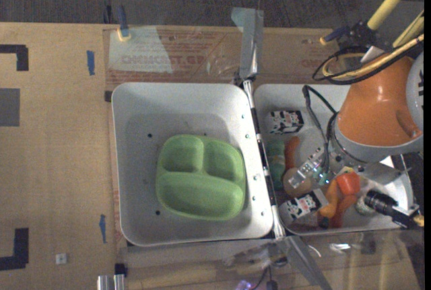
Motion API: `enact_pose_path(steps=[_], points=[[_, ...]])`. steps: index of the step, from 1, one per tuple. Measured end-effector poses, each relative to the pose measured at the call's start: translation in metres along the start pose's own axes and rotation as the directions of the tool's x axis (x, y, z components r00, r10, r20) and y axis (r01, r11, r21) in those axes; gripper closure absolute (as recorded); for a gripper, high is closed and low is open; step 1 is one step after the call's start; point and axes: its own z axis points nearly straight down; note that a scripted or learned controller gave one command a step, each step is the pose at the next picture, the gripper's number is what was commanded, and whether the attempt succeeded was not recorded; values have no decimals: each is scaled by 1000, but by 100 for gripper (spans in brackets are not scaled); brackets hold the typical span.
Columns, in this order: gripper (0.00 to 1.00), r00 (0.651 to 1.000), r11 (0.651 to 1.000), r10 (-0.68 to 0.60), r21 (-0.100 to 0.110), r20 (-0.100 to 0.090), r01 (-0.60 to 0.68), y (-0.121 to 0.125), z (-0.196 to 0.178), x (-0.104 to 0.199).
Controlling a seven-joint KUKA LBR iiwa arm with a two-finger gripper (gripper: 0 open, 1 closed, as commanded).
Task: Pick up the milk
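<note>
The tool hung low in the right bin, beside a milk carton. Its grip state could not be told. A green tray lay in the left bin.

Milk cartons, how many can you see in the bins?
2, both in the right bin: one milk carton near its far edge, another near its front edge. The arm may hide more.

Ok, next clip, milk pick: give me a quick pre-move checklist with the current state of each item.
1. Milk target visible: ok, one cow-print milk carton lies at the right bin's far end, a second carton near its front.
2. Far carton free of clutter: ok.
3. Front carton free: not ok, orange toy and bottle crowd it.
4. Tool over right bin: ok.
5. Tool holding anything: cannot tell.
6. Green plate in left bin, out of the way: ok.
</note>
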Motion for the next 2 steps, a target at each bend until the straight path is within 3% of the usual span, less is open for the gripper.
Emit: enact_pose_path(steps=[1, 2], points=[[100, 994, 994, -109, -1, 1, 109, 80, 0, 53], [100, 983, 983, -181, 2, -2, 181, -1, 0, 0]])
